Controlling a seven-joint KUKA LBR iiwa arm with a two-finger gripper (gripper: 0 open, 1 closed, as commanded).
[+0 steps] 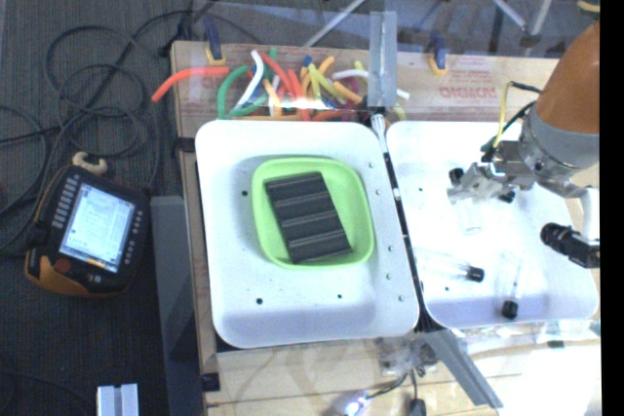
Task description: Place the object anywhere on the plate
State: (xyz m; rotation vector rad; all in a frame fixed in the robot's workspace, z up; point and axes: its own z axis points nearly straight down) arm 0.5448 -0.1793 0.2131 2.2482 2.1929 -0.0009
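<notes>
Step in hand: judged as the tail end of the placing; the dark grey ribbed rectangular block [308, 218] already lay on the light green square plate [363, 209], so you likely had only to clear the arm.
Task's thing, place: block sat flat near the plate's middle, inside the rim on all sides, long side slightly tilted against the plate's edges; plate sat in the left shallow white bin [292, 317].
Task's thing, look: matte, near black, three or four raised bands running across its top, corners squared; looked rigid and stable, unlikely to slide by itself.
Pincer: the pincer [480, 182] hung over the right shallow white bin [439, 302], well apart from the plate; you could not tell if it was released or clenched, and nothing was seen in it.
Arm: the grey arm with the orange band [570, 112] came in from the right.
Doing it well: you should have kept the pincer on the right-bin side, lifted straight up and crossed no part of the plate.
Watch: two small clear tubes with black caps [466, 272] [509, 299] lay below the pincer in the right bin; a low sweep could have knocked them.
Check: you should have confirmed no block corner rode up on the rim.
Tabletop: wooden tabletop [292, 375] carried both bins.
</notes>
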